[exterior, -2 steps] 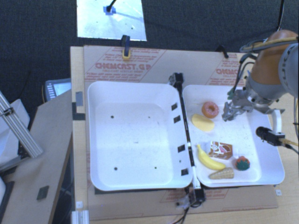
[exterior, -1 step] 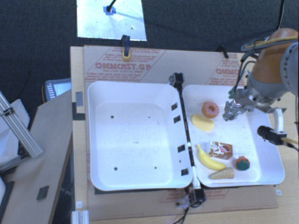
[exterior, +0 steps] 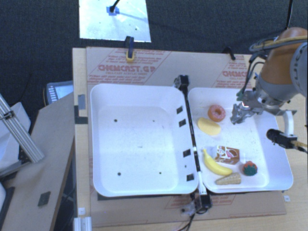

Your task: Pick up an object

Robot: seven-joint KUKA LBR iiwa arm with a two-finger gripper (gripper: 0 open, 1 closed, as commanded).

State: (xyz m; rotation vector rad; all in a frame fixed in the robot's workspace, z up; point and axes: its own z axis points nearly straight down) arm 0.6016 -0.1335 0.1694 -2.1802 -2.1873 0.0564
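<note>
Objects are gathered in the right-hand shallow white plastic bin [exterior: 276, 174], which sits beside a matching left-hand white bin [exterior: 137, 143] on a sheet of brown printed cardboard [exterior: 144, 66]. A glazed orange-pink ring doughnut [exterior: 216, 112] is seen toward the upper middle of the right bin, with a pale yellow lemon-shaped piece [exterior: 209, 126] just below it. Lower down, a curved yellow banana [exterior: 215, 164] is placed close beside a small red-and-white printed carton [exterior: 227, 154], a tan wedge-shaped piece [exterior: 229, 179] is laid near the bin's lower edge, and a small red-and-green strawberry-like item [exterior: 249, 168] is set to its right. The grey two-finger gripper [exterior: 237, 115] is positioned just right of the doughnut, apart from it, under the orange-banded grey arm [exterior: 284, 61] entering from the frame's right. Whether it is spread or closed cannot be told, and nothing is visibly pinched.
</note>
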